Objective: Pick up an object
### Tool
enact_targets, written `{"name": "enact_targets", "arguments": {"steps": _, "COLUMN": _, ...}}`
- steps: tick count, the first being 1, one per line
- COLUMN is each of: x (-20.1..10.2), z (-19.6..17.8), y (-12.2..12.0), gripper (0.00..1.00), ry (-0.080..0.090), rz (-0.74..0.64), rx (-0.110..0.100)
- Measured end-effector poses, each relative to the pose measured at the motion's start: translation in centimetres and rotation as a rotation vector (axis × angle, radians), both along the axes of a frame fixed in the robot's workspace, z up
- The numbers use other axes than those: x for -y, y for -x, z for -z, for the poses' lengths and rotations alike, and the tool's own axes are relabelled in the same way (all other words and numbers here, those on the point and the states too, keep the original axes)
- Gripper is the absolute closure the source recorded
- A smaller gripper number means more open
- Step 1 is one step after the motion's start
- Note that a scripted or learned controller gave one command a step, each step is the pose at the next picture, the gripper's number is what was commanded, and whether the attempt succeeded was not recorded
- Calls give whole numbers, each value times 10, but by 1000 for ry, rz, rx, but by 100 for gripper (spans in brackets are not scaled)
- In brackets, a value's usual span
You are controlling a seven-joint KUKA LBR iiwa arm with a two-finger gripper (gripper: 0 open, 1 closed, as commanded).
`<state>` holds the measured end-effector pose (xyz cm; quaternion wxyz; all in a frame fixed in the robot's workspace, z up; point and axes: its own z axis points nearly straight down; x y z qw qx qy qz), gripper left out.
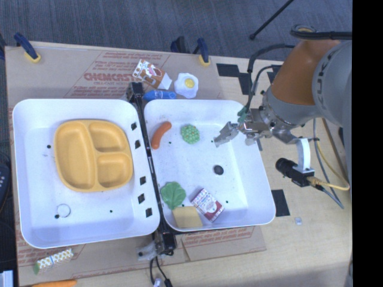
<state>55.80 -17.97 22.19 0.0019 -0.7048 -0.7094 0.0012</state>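
Camera view, looking down at a slant on two shallow white bins, shows us the gripper hanging over the right bin near its right wall. We cannot tell whether it stands apart or together at this size, and we see nothing held in it. It points toward the bin's middle, over bare white floor.

Moving outward, a small dark spot lies on the floor just below the gripper. To its left, near the bin's upper middle, sits a green knobbly ball, and beside that an orange sausage lies close to the wall shared with the other bin. Along the bin's lower edge we see a green leafy piece, a pale yellow block and a small red-and-white packet, the last two touching.

The left bin holds a yellow divided tray. Above both bins, on the cardboard, lie a printed carton, a blue item and a toy fried egg.

We judge the task to be at the approach step: no object is picked yet. The green ball looks like the nearest candidate. The next move would call for shifting left over it, then lowering straight down around it.
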Motion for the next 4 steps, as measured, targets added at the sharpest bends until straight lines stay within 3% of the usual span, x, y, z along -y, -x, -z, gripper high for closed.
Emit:
{"name": "enact_targets", "arguments": {"steps": 1, "x": -35, "z": 116, "y": -24, "gripper": 0, "ry": 0, "rz": 306, "rx": -3}}
{"name": "enact_targets", "arguments": {"steps": 2, "x": -79, "z": 130, "y": -75, "gripper": 0, "ry": 0, "rz": 77, "rx": 2}}
{"name": "enact_targets", "arguments": {"steps": 4, "x": -79, "z": 130, "y": -75, "gripper": 0, "ry": 0, "rz": 77, "rx": 2}}
